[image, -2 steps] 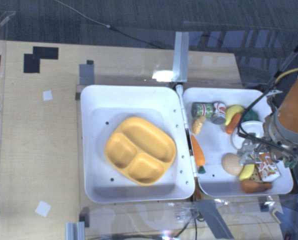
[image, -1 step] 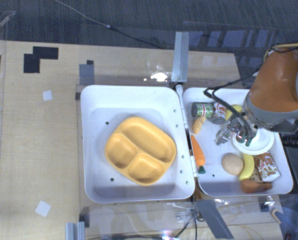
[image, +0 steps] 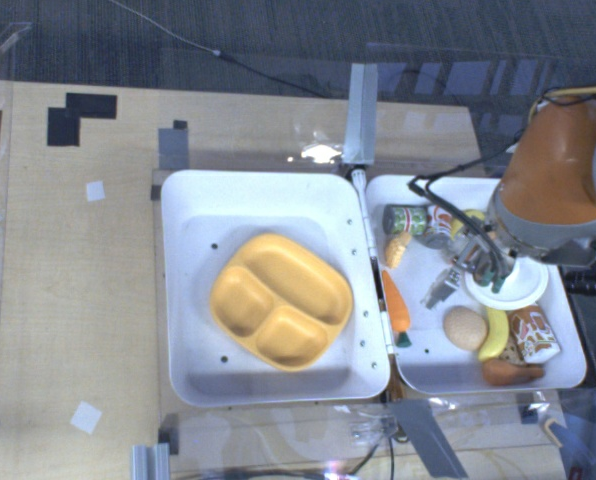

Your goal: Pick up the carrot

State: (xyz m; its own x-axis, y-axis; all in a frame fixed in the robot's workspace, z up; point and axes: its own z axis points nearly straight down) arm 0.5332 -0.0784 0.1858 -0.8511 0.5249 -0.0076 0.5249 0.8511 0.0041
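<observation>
The orange carrot (image: 396,306) lies lengthwise along the left wall of the right bin (image: 574,368), its green end toward the front. My gripper (image: 449,282) hangs over the middle of that bin, to the right of the carrot and apart from it. Nothing is seen in its grasp. The grey arm with its orange band (image: 555,168) comes in from the right and covers the bin's far right part.
Around the gripper in the right bin are a can (image: 410,218), a small corn piece (image: 396,252), an egg (image: 465,328), a banana (image: 495,334), a snack packet (image: 533,336) and a white disc (image: 513,286). The left bin (image: 193,268) holds a yellow divided plate (image: 280,300).
</observation>
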